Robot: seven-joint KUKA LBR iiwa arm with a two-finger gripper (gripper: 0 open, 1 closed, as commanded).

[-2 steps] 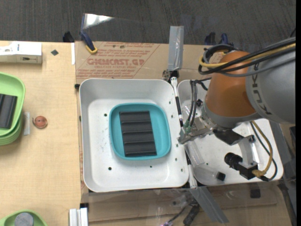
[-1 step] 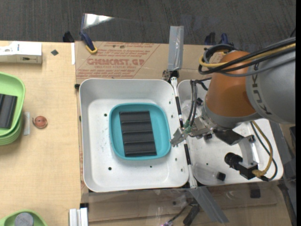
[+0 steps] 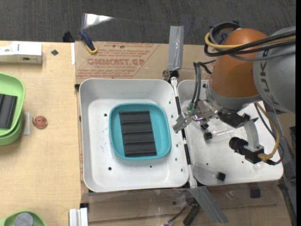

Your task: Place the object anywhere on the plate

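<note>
Gripper: low over the seam between the two bins, at the inner edge of the right bin, just right of the plate's rim.
Gripper state: cannot tell whether spread or pressed together; metal parts there too small and cluttered to read, nothing seen pinched.
Arm: reaching in from the right, orange band over the upper half of the right bin, grey link running off the right edge, yellow and black cables looped over the top.
Block: black, ribbed in four crosswise bars, lying flat in the middle of the plate, long side running near to far, apart from the gripper.
Plate: teal, rounded square, resting in the centre of the left bin, rim showing all round the block.
Left bin: white, shallow, bare floor around the plate with a few small dark specks.
Right bin floor: two small black bits, one below the gripper and one near the front edge, both well apart from the plate.
Cardboard: brown sheet with red print, behind the left bin.
Tape strip: grey, upright behind the seam of the bins.
Green tray: at the left edge of the bench, dark item inside.
White box: far left corner of the bench.
Red disc: small, on the wood between tray and left bin.
</note>
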